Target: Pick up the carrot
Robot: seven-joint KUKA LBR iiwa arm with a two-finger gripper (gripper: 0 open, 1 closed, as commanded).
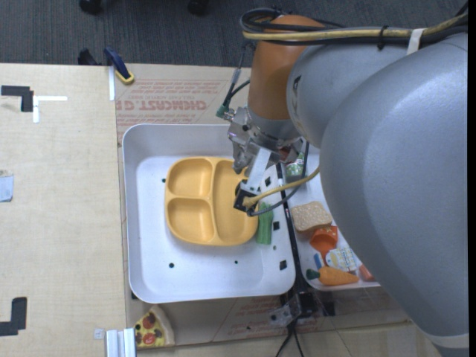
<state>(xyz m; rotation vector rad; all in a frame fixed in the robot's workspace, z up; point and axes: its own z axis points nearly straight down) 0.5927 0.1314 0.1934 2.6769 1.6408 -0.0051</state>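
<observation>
The carrot [337,277], orange with a green stub at its left end, lies at the front of the right bin [301,282], close to the wall between the bins. My gripper [242,153] hangs below the orange wrist band over the left bin, above the far right rim of the yellow plate. It is well away from the carrot, up and to the left of it. The arm hides most of the right bin.
A yellow divided plate [201,199] fills the middle of the left bin [149,274]. A green stick-shaped thing [264,227] lies beside its right rim. Near the carrot are a bread slice [311,216], an orange cup [325,238] and a small pale packet [344,258].
</observation>
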